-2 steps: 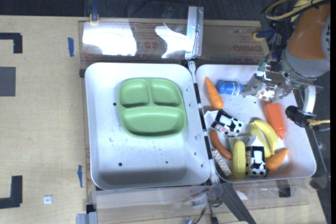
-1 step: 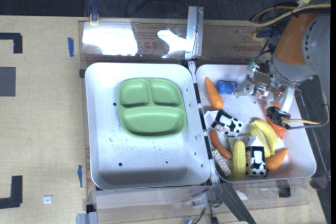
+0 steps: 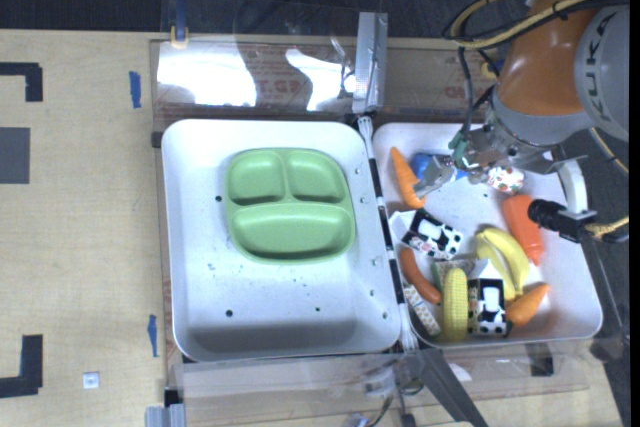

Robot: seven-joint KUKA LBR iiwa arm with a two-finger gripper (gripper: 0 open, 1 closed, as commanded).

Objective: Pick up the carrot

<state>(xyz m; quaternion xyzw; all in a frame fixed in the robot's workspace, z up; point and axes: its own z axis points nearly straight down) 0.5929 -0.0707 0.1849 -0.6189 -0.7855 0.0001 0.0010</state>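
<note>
Hovering over right bin (image 3: 585, 315), jaws' state unclear; carrot (image 3: 402, 177) nearby; wooden bench (image 3: 80, 245).

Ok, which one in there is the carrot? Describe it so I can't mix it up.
Look in the right bin, along its left wall near the far corner. The carrot lies there: slim, orange, tapered, just left of the gripper. The other orange pieces sit lower or at the right side, and only this one lies beside the blue item.
</note>
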